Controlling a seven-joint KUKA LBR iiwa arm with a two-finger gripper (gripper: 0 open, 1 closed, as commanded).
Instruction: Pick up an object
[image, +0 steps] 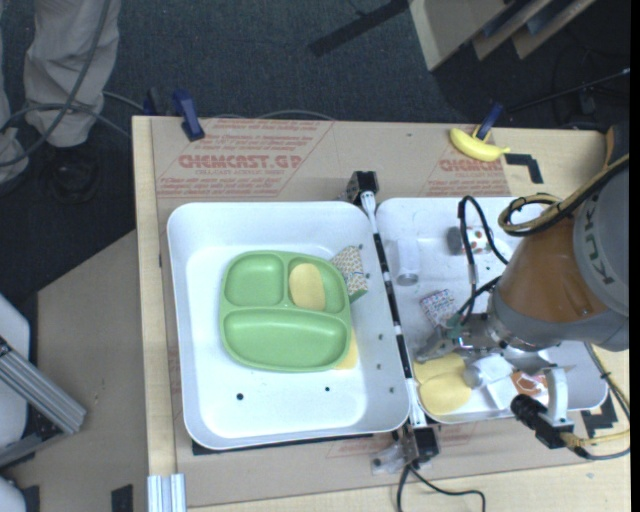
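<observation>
**Gripper low in the right bin, nothing obviously picked up**

The arm reaches in from the right and the gripper sits low over the near-left part of the right bin. From this angle I honestly can't tell whether it's open or closed, and I can't see anything clearly held in it.

Closest candidates for the pick:
- a pale yellow lump lies on the bin floor just on the near side of the gripper, in the front-left corner. It's touching or almost touching, hard to call.
- a patterned scrap sits just on the far side of the gripper.

Further back in that bin there's a small clear cup near the left wall and a small white gadget with orange spots. An orange-red thing peeks out from under the wrist, mostly hidden.

The left bin has a green divided plate with a pale yellow piece in its upper right compartment. A second patterned bit leans at the plate's right edge, and a yellow thing pokes out from under its near-right corner.

A banana lies on the bench beyond the right bin, well away from the gripper.
</observation>
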